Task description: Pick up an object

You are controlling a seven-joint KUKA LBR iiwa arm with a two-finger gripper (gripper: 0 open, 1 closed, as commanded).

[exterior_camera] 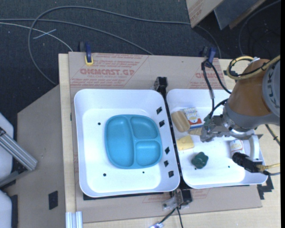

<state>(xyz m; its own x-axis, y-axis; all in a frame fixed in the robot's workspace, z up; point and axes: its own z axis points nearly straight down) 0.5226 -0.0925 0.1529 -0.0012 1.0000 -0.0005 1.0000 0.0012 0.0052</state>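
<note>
My gripper [208, 132] hangs low over the middle of the right bin [222, 176], reaching in from the right. Just left of it lie a tan bread-like piece [180, 120] and a small white carton with red and blue print [192, 114]. A yellow block [185, 142] sits below those, near the bin's left wall. A dark green lumpy object [200, 160] lies toward the front of the bin, below the gripper. A small white labelled item [235, 145] rests to the gripper's right, partly under the arm.
The left bin [89, 111] holds a blue divided plate [133, 141] at its centre. A black divider with clips [165, 133] runs between the bins. Cables cross the floor behind the bench, and a cardboard box [205, 10] sits at the top right.
</note>
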